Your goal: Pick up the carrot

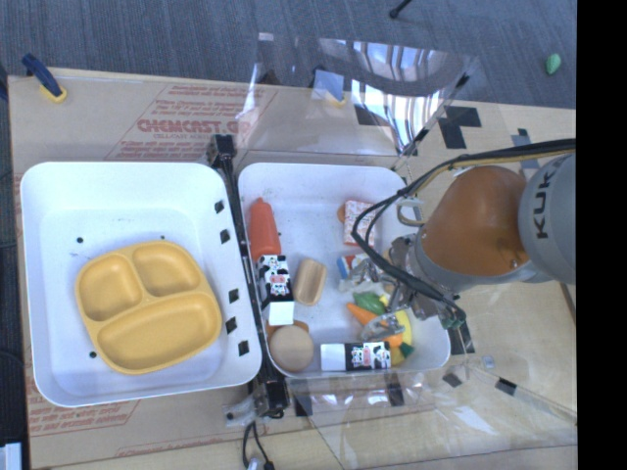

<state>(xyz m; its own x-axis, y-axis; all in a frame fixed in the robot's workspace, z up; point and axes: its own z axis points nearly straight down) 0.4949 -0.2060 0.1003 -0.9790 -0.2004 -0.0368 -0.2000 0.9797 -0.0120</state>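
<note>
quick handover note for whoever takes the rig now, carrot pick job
Gripper: low over the cluttered right side of the right white bin; finger state hidden, nothing seen held.
Long orange carrot: lying along the right bin's left wall, apart from the gripper, above a black-and-white milk carton.
Yellow divided plate: in the left white bin.
Done: nothing; carrot untouched.
Left: move left across the bin to the carrot, grasp, lift.

Fixed overhead camera, slanted down, 2 bins (39, 262).
</note>
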